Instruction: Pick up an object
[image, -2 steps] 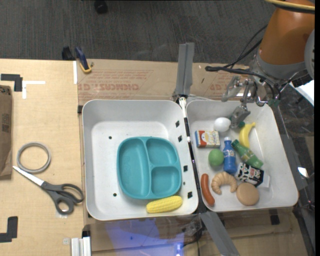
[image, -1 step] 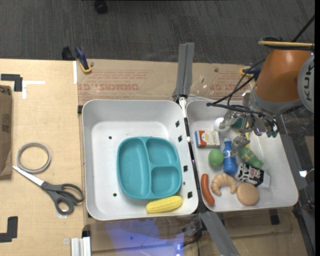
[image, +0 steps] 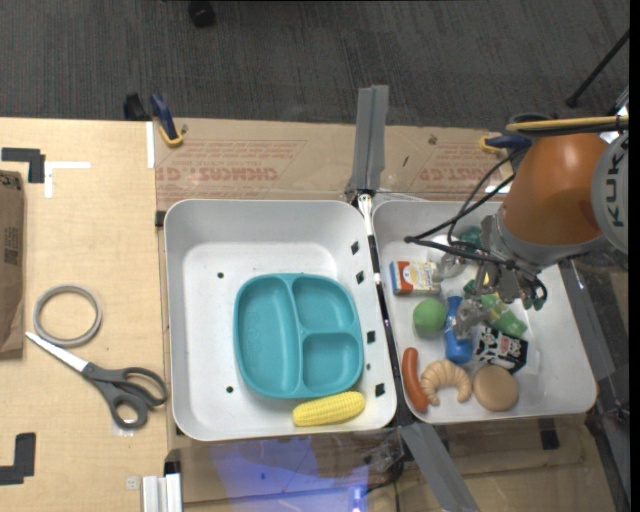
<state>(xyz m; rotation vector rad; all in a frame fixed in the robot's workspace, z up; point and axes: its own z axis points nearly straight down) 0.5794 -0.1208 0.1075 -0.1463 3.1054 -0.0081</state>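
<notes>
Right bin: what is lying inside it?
Inside the right bin lie a green ball, a sausage, a croissant, a brown egg-like thing, a small carton and a blue item. The gripper covers whatever lies beneath it.

one fixed overhead camera, slanted downward, moderately near, both white bins (image: 190, 300) in frame

The two bins (image: 190, 330) look like smooth white plastic with a slight sheen, and the teal divided tray (image: 297, 335), left of the gripper (image: 478, 300), is matt plastic. Farther left, the counter (image: 80, 250) is pale, matt wood-grain board carrying metal-bladed scissors (image: 95, 375) with grey plastic handles. The arm's orange band (image: 555, 190) above the gripper shines glossy.
</notes>
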